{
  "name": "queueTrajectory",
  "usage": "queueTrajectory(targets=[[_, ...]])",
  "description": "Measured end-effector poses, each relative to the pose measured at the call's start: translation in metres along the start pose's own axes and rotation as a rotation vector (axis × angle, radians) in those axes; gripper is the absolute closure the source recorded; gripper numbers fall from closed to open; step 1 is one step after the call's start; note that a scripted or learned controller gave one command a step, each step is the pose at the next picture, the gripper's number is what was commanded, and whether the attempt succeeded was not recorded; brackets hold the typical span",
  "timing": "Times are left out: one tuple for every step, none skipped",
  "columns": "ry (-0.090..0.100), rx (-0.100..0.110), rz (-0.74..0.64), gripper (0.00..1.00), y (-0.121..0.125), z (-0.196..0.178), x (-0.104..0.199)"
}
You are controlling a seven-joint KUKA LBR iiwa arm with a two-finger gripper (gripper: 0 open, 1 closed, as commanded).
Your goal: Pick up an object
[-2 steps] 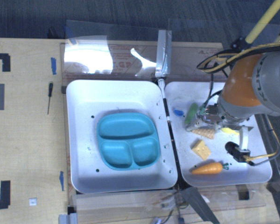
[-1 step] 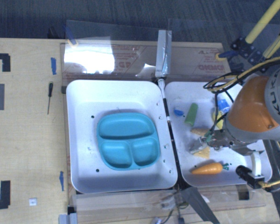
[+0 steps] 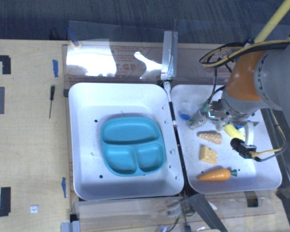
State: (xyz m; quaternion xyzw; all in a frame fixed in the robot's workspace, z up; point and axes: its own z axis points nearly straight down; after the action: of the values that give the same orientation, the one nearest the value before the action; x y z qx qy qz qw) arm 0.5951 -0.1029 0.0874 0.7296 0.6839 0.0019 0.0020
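Camera view, arm: You saw the grey arm [image 3: 275, 76], with its orange band [image 3: 244, 79], reach in from the right and hang low over the back of the right bin [image 3: 273, 178].

Camera view, gripper: The gripper [image 3: 222, 116] was down among the items; whether it was apart or together, you could not tell from this slant, as the wrist covered it.

Camera view, progress: Nothing could be seen lifted clear of the bin floor, so you would judge the pick not yet done. The grasp and the lift both looked left to do.

Camera view, right bin contents: An orange carrot [image 3: 215, 175] lay near the front wall. A yellow cheese-like block [image 3: 208, 154] sat just behind it, and a ridged tan piece [image 3: 210, 137] lay behind that, near the gripper. A yellow object [image 3: 233, 130] lay partly under the wrist, and a small blue item [image 3: 184, 115] rested near the dividing wall.

Camera view, likely target: The yellow object sat closest to the tool, though you could not tell which item it was after.

Camera view, left bin contents: The left bin [image 3: 82, 178] held a teal divided tray [image 3: 132, 145], lying flat in the middle, well apart from the arm.
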Motion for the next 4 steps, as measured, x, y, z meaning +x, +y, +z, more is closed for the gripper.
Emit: queueTrajectory(targets=[[0.0, 0.002, 0.012, 0.0, -0.044, 0.0, -0.014], [0.0, -0.005, 0.013, 1.0, -0.042, -0.012, -0.014], [0.0, -0.003, 0.013, 0.0, -0.043, -0.011, -0.014], [0.0, 0.001, -0.102, 0.0, 0.024, 0.001, 0.014]])
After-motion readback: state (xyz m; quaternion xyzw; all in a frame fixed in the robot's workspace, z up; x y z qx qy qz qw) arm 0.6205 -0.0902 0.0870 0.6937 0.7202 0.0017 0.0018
